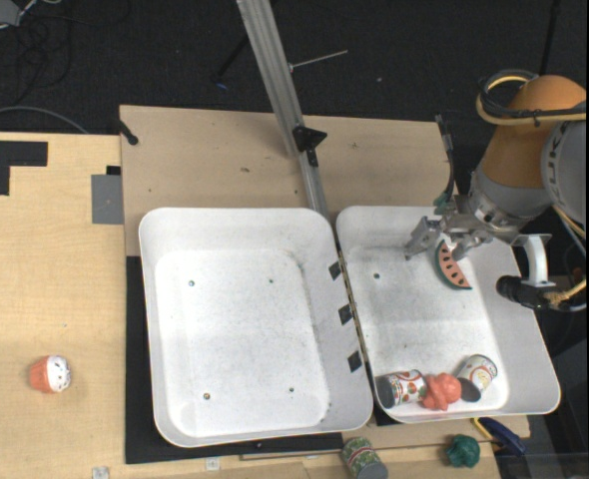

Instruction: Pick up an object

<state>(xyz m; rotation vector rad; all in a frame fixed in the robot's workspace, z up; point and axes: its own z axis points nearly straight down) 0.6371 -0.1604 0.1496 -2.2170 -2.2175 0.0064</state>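
Note:
My gripper (446, 238) hovers over the far right part of the right bin (414, 297), its fingers spread apart and open. A watermelon-slice toy (454, 267), red with a green rind, lies just below the fingertips on the bin floor; nothing is clamped between them. At the bin's near edge sit a small tin can (403, 387), a red figure (440, 392) and a second can (477, 375), well away from the gripper.
The left bin (175, 257) adjoins the right one, with black clips along the shared wall. A metal rail (280, 78) slants in from the back. An orange-white ball (50, 374) rests on the left bench. A green toy (462, 451) and a can (360, 457) lie outside the front edge.

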